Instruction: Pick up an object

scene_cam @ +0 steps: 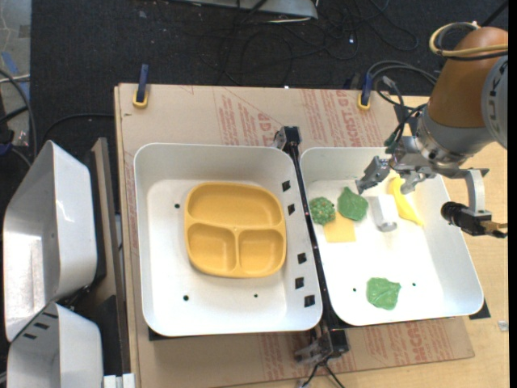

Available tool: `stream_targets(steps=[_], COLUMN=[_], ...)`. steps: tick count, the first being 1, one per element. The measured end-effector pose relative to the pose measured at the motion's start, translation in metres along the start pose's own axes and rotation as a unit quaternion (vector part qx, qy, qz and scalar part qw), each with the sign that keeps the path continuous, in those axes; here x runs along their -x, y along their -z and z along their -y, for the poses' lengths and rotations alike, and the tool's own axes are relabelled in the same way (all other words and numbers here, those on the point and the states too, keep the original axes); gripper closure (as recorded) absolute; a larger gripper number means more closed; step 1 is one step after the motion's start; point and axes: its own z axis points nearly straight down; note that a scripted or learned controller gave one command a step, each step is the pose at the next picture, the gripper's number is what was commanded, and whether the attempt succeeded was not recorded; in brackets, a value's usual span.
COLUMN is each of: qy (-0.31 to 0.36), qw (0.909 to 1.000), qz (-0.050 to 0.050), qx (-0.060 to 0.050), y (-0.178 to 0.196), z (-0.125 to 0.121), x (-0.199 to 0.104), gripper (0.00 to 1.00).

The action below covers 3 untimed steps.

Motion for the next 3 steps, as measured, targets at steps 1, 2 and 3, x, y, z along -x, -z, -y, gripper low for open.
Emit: stream_targets(steps=[1, 2, 3], qy=[0.001, 0.000, 0.000], qw=[1.0000, 1.0000, 1.0000], qz=[0.001, 0.001, 0.003], qx=[0.007, 0.006, 0.009], y=[0.009, -0.052, -0.090], z=[-0.003, -0.001, -0.007], x=[-0.001, 0.006, 0.008], gripper=[0.00, 0.00, 0.00])
